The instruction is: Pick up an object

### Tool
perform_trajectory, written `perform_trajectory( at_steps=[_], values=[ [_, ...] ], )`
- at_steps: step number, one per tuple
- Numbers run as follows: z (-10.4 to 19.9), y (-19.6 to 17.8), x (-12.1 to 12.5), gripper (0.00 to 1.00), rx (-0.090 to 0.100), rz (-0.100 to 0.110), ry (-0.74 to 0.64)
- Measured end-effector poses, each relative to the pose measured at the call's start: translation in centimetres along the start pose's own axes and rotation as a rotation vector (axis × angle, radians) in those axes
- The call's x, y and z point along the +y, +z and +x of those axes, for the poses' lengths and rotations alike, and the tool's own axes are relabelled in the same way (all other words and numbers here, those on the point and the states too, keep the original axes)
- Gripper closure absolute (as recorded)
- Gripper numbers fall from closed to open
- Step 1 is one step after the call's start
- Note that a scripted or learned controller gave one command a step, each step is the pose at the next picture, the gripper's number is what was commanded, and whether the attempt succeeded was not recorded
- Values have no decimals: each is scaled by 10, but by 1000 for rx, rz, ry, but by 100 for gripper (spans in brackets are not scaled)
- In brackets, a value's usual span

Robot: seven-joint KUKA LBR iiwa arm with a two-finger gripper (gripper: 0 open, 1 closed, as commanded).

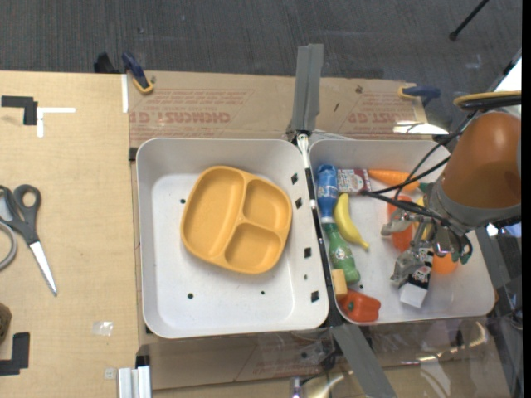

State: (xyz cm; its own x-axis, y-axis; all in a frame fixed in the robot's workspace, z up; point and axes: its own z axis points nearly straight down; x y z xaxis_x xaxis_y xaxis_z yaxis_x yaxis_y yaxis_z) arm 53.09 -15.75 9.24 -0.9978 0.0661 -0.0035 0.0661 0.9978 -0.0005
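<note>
A single fixed camera looks down on the bench (66, 222) from above at a slant, set high enough to take in both white bins side by side, the left bin (158, 247) and the right bin (473, 301). The dark floor (207, 23) lies at the far side, and the arm (489, 160) enters from the right.

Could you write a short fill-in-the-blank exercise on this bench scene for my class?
1. The yellow divided plate lies in the ____ bin.
2. The plate has ____ compartments.
3. The banana lies in the same bin as the ____, the right one.
4. The scissors lie on the bench, ____ both bins.

Missing words: left; three; gripper; outside
</note>
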Motion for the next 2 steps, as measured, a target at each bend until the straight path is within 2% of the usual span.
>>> perform_trajectory(
  at_steps=[1, 2],
  values=[
    [-2, -9, 1, 100, -3, 1, -3],
    [-1, -9, 1, 0, -3, 1, -3]
  ],
)
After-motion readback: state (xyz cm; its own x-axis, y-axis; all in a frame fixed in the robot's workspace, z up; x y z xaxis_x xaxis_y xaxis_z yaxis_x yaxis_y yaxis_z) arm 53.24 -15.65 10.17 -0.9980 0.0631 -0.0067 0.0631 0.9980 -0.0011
